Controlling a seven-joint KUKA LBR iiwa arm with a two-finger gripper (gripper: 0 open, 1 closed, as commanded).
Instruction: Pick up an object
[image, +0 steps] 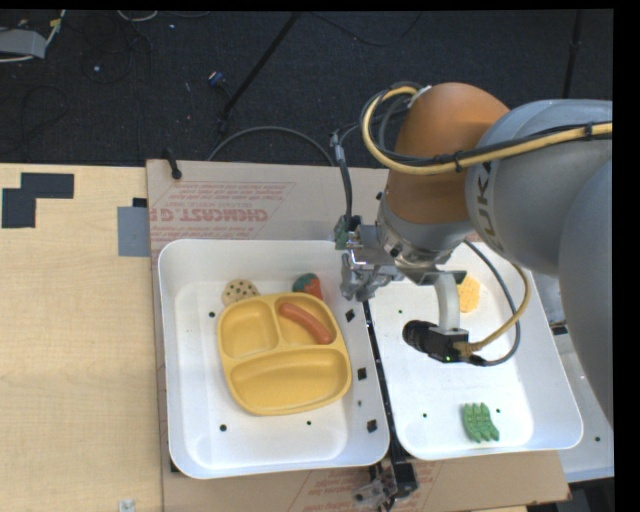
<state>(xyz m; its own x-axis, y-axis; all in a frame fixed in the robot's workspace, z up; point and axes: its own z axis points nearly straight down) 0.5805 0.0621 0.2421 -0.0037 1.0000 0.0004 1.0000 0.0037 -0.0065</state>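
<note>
Claw (358, 277): it hangs over the seam between the two bins, at the right bin's ten o'clock corner; we cannot tell whether it is released or clenched, and we see nothing held in it.
Sausage (308, 320): the nearest candidate, at about eight o'clock from the claw, lying slantwise in the upper right compartment of the yellow tray (285, 380).
Red piece (308, 286): just beside the tray's rim, at nine o'clock from the claw, on the floor of the left bin (190, 440).
Cookie (239, 291): farther out at nine o'clock, touching or nearly touching the tray's upper left corner.
Orange piece (468, 294): in the right bin (560, 420), at three o'clock from the claw, partly hidden by the wrist.
Green piece (480, 422): well apart, at five o'clock, near the right bin's front wall.
Step in hand: we judge this to be the approach, with no object yet chosen by contact.
Doing it well: we would clear the bin walls, centre over one piece, and straddle the sausage across its narrow width.
Arm pose: the orange band (440, 130) sits above the wrist, which points steeply downward; the grey arm (560, 190) enters from three o'clock.
</note>
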